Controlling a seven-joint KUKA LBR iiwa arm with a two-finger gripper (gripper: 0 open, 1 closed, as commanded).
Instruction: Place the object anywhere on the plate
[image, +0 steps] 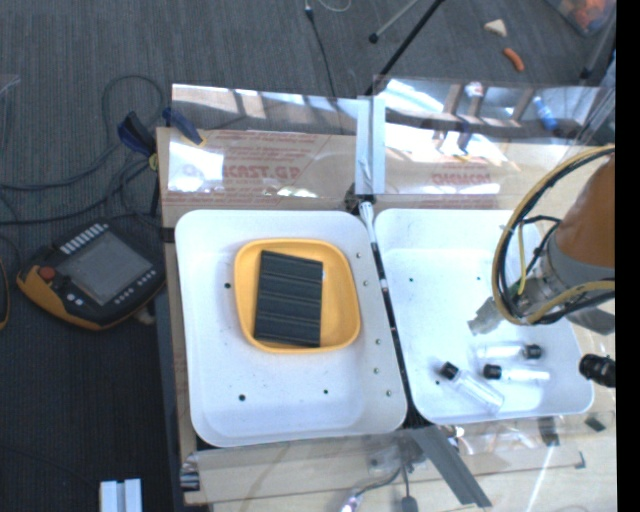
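Note:
A dark grey ribbed rectangular object (289, 298) lies flat in the middle of the yellow plate (346, 318), long side running front to back. The plate sits in the left white bin (205, 390). My gripper (488, 316) hangs over the right white bin (430, 255), near its right side, under the grey arm (590, 250) with its orange band and a loop of yellow and black cables. It is well apart from the plate and the dark object.
Three clear tubes with black caps (470, 385) (515, 374) (508, 352) lie at the front of the right bin, just below the gripper. A clear plastic wall (270, 170) stands behind both bins. A teach pendant (95, 275) lies on the floor at left.

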